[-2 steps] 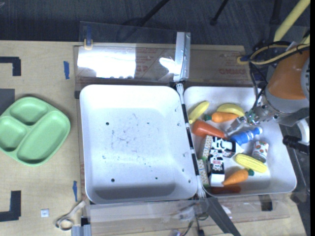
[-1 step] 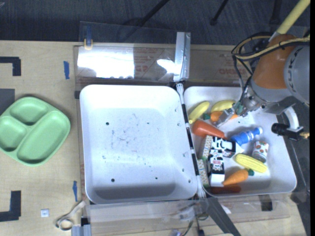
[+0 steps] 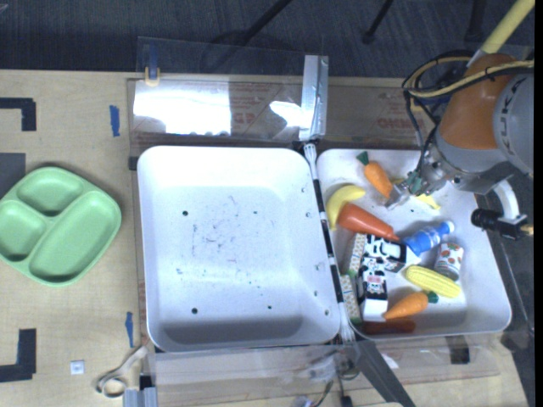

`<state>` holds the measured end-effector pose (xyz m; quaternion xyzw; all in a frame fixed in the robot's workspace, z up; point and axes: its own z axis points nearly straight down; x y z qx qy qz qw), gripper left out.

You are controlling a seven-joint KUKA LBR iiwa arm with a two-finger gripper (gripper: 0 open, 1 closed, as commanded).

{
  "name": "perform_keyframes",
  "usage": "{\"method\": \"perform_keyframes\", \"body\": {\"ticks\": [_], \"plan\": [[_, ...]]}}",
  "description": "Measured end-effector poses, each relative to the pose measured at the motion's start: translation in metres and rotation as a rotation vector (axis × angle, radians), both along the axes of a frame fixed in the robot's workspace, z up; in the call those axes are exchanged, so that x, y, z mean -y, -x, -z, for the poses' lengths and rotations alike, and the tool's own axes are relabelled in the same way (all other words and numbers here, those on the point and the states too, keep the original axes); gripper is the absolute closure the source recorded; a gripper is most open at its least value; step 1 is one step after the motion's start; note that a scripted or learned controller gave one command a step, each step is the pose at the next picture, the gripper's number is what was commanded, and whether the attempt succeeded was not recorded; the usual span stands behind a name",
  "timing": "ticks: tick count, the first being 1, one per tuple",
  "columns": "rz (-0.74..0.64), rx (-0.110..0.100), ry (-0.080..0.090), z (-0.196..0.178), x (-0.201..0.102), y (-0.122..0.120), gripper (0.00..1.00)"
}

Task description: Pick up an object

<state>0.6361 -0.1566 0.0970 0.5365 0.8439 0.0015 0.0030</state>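
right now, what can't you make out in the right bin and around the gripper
- Gripper: in the camera view it is small and blurred against the right bin, so whether it holds anything is unclear.
- Black-and-white box: its print is too small to read.
- Corn cob: partly covers the small object behind it, which cannot be identified.
- Arm: cut off by the right edge.

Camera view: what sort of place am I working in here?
Likely a robot lab grasping bench: two white bins, toy food like a carrot and corn, and a clear shield behind.
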Motion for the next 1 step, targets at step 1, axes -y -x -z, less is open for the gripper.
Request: {"method": "perform_keyframes", "body": {"ticks": [1], "plan": [[0.106, -0.011, -0.001, -0.0866, -0.0932, 0.0115, 1.00]]}}
